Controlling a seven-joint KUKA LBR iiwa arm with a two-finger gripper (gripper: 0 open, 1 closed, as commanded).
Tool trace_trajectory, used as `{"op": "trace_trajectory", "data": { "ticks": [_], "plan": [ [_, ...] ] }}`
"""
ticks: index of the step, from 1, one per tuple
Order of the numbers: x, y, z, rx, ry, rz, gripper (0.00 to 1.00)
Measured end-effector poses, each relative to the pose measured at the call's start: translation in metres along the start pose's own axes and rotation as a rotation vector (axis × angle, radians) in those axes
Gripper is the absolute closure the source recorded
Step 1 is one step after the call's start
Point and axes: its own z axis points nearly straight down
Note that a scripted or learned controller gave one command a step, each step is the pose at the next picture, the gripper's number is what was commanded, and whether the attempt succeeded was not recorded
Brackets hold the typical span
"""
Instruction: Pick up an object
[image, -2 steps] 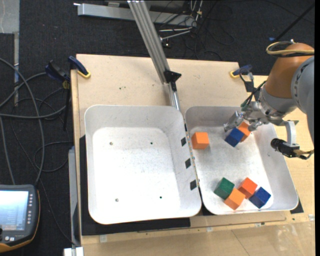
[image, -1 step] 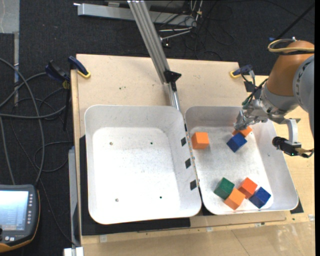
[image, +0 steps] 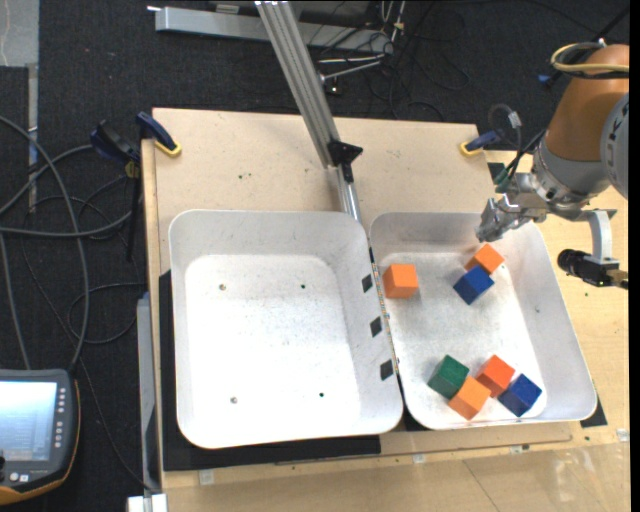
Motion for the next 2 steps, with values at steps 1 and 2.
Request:
{"op": "trace_trajectory", "data": {
  "ticks": [1,2],
  "plan": [
    [0.001,0.004,-0.044,0.001,0.000,0.001,1.00],
    [0.001,0.005,-0.087,0.001,0.000,0.001,1.00]
  ]
}}
